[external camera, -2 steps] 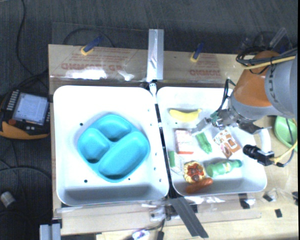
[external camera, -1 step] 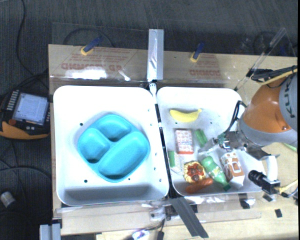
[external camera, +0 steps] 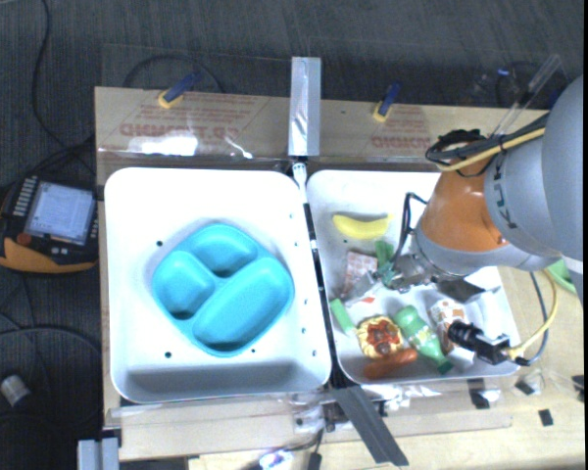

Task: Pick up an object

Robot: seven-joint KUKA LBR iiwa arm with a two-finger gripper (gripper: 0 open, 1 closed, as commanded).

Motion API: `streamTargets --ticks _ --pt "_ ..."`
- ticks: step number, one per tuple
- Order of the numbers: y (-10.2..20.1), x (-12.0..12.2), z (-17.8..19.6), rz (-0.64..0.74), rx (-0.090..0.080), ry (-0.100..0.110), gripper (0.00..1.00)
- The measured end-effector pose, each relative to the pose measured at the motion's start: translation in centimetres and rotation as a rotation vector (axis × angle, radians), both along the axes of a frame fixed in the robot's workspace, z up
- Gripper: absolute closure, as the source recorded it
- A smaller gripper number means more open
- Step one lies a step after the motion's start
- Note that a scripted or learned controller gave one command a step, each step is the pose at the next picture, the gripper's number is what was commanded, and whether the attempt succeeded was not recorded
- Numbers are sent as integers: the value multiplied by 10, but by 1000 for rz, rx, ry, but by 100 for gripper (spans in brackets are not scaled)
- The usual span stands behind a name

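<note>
The end effector (external camera: 392, 274), grip state unclear, sits low in the right bin (external camera: 323, 262).

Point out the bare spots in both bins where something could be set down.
Left bin: bare floor rings the blue divided tray, widest along the left wall and top corners. Right bin: crowded with the banana, pizza toy and green bottle under the arm.

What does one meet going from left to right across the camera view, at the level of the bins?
Handheld screen device → blue divided tray in the left bin → yellow banana → arm's orange band.
</note>
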State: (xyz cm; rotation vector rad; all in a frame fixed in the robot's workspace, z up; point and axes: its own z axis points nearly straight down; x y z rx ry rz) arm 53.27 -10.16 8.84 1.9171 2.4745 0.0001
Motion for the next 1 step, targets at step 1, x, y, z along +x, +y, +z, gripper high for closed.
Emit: streamTargets --ticks 1 --pt "-33 87 0 43 4 -4 0"
